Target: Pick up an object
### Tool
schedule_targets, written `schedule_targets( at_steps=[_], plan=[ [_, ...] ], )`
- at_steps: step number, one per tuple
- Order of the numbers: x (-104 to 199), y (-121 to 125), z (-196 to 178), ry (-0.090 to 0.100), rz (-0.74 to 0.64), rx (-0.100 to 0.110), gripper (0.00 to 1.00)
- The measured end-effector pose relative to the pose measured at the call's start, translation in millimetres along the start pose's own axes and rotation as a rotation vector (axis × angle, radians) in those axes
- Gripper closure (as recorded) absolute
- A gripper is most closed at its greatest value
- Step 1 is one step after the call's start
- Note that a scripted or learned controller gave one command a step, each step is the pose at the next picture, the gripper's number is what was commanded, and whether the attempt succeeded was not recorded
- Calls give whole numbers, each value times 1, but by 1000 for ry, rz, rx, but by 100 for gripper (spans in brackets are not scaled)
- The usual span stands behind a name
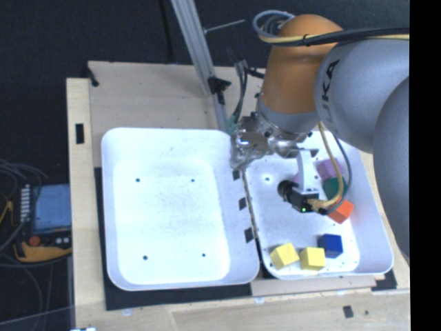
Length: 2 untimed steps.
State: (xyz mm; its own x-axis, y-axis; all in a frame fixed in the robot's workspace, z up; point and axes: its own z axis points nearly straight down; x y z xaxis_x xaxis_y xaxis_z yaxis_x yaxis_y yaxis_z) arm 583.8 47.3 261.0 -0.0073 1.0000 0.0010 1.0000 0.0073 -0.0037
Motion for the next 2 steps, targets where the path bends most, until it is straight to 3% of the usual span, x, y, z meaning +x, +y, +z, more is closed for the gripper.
schedule_targets(
  at_steps=[1, 2],
  plan=[
    [52, -6, 0, 1, -1, 0, 100],
    [49, -6, 0, -1, 5, -1, 0]
  ],
)
